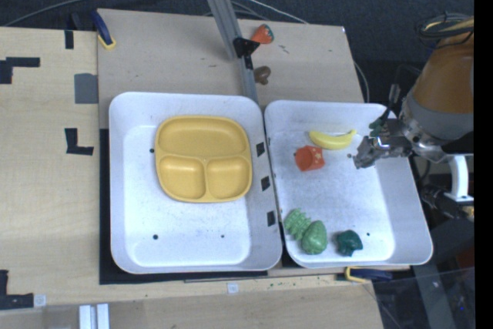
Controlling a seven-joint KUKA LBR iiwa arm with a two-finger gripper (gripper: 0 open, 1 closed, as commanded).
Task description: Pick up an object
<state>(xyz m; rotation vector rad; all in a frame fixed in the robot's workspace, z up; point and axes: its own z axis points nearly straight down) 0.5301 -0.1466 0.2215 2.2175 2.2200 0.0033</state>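
You see the gripper (360,159) over the right bin (404,196), just right of the banana (333,139); I cannot tell its state. Nothing is picked yet.

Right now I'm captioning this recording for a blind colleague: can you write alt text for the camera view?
The robot's hand hovers over the right white bin, near a banana and a red toy, holding nothing visible. Two green toys and a dark green one lie near that bin's front edge. The left bin holds a yellow divided tray.
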